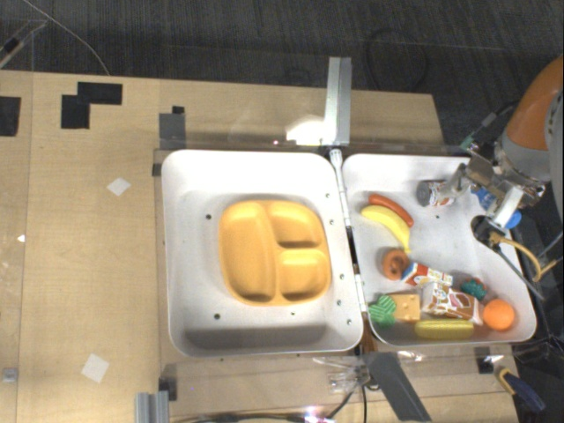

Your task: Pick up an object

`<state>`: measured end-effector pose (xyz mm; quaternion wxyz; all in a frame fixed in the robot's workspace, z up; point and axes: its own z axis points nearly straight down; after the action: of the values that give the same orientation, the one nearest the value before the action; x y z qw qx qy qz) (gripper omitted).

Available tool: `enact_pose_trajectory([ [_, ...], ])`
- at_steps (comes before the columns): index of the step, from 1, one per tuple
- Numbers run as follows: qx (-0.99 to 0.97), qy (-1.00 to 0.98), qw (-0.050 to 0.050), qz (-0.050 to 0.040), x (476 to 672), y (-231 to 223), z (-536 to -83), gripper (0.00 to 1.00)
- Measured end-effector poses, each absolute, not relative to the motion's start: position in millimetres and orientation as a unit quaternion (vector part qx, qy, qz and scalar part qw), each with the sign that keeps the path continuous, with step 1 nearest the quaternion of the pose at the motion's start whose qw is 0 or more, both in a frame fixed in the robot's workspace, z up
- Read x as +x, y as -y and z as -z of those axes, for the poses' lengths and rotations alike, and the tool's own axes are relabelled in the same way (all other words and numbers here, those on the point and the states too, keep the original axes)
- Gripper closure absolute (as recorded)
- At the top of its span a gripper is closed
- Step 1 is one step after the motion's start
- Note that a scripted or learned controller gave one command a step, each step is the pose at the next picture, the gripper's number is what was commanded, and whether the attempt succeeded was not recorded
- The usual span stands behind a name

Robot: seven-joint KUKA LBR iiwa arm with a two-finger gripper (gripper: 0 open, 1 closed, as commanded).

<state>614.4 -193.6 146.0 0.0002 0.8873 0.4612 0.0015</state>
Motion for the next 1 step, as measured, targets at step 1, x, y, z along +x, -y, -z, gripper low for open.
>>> enact_pose_trajectory([
  [1,0.864,-0.504,0.003,-0.0038,547.8,150.0,-88.2,0.0],
])
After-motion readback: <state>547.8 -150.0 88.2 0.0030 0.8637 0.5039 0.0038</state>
